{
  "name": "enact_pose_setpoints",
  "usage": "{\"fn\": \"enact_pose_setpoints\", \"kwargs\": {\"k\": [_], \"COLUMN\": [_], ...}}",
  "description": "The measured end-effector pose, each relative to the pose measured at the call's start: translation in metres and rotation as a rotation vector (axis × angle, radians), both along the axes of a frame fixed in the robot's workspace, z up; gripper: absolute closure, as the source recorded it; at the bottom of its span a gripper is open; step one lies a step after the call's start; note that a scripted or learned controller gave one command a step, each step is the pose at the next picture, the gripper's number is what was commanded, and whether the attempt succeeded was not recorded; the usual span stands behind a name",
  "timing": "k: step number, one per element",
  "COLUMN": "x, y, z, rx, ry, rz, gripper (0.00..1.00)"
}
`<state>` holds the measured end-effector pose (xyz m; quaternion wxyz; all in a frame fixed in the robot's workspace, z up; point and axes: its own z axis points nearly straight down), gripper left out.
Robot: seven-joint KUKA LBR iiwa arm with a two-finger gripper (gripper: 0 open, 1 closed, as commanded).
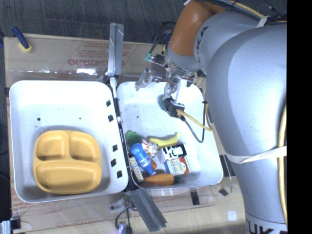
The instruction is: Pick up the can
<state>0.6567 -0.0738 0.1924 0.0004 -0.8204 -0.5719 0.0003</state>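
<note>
A small pile lies at the near end of the right bin. In it a blue cylinder lies on its side and looks like the can, though I cannot tell for sure. My gripper hangs over the far end of the same bin, well apart from the pile. It is open, its two fingers are spread, and only the white bin floor shows between them.
Around the blue cylinder lie a green item, a yellow banana, a black-and-white box, an orange carton and a carrot. A yellow divided tray sits in the left bin. A cable trails from the wrist.
</note>
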Motion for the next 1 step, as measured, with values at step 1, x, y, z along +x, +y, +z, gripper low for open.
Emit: {"fn": "enact_pose_setpoints", "kwargs": {"k": [1], "x": [-0.1019], "y": [0.0388], "z": [-0.0011], "rx": [0.001], "ry": [0.004], "rz": [-0.033], "gripper": [0.00]}}
